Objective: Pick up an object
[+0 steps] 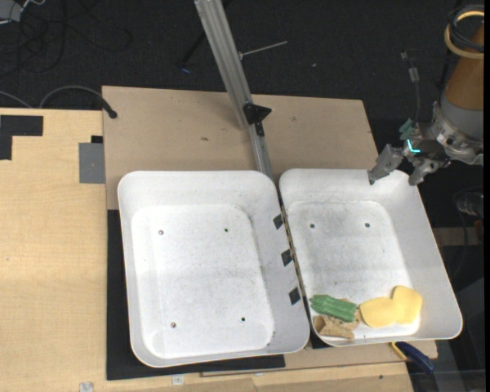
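- We start at the left bin [200, 268]: a shallow white tray with a speckled floor, nothing lying in it that we could pick.
- Just beside it, touching along a clipped seam, sits the right bin [355, 235]; every candidate object is crowded into its near edge.
- Leftmost there is a green ridged object [335, 306], elongated and lying flat — perhaps a toy vegetable — with a small tan crumbly piece [336, 327] tucked just below it against the rim.
- Next to these lies a yellow object [392, 308], smooth, rounded and lobed, the largest of the group and touching the green one's end.
- Far right and at the bin's far corner hangs the gripper [400, 166], well apart from all three objects; it holds nothing, but whether its jaws stand open or closed we cannot tell at this angle.
- We judge the task barely begun: the arm has the whole length of the bin to cross before any grasp.
- Risks, as we see them: the cluster hugs the sloped wall, so one side of the tool may strike the rim on descent; the objects touch, so closing on one may shove or drag its neighbour; and the yellow piece's rounded, glossy-looking surface may squirt free — a shallow pinch would cause it.
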Controlling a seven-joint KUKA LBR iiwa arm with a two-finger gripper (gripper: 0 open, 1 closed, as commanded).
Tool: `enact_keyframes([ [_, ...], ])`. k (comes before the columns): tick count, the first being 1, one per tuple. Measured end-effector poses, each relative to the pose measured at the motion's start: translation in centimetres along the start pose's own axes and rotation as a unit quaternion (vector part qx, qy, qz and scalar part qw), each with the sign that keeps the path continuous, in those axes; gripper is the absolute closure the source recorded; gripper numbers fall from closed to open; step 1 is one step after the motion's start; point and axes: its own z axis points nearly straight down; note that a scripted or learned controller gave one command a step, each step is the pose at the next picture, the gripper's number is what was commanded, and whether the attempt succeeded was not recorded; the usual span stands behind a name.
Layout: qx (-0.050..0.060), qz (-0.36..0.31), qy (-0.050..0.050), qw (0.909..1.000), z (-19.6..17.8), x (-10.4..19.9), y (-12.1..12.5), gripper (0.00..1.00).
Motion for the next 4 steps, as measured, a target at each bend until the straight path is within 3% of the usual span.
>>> enact_keyframes([
  [1, -0.002, -0.002, -0.001, 1.0000, -0.2, 0.0, 0.1, 0.00],
  [4, -0.001, 0.001, 0.000, 1.0000, 16.7, 0.7, -0.9, 0.00],
])
